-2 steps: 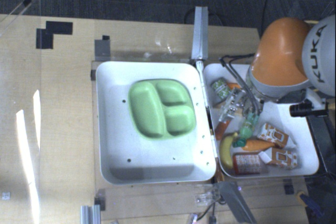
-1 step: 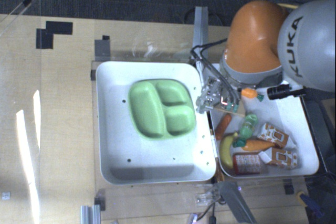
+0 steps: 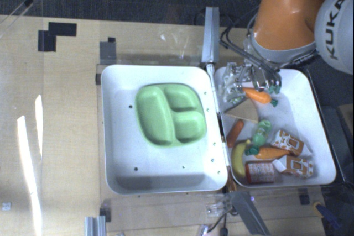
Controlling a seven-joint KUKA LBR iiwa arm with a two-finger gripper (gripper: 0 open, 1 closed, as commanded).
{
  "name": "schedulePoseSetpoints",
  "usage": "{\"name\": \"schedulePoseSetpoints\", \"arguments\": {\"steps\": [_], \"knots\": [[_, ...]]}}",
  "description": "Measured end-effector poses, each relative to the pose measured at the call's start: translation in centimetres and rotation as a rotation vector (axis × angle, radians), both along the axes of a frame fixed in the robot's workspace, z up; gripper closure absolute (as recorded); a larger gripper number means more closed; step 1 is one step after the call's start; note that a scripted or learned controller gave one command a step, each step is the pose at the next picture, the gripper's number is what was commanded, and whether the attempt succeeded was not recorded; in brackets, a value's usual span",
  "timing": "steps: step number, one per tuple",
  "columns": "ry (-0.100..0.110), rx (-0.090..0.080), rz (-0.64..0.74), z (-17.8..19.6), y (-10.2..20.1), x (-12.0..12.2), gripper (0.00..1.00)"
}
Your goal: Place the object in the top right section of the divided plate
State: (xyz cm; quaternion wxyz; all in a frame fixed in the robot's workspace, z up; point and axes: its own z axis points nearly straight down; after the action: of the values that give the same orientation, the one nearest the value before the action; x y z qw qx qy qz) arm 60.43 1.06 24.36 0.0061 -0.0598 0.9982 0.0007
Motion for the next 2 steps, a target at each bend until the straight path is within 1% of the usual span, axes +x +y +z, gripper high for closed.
{"name": "schedulePoseSetpoints", "arguments": {"steps": [1, 2], "knots": [[0.004, 0.002, -0.101, -0.8, 5.7, -4.4, 1.0], [0.002, 0.0, 0.183, -0.2, 11.2, -2.8, 1.0]]}}
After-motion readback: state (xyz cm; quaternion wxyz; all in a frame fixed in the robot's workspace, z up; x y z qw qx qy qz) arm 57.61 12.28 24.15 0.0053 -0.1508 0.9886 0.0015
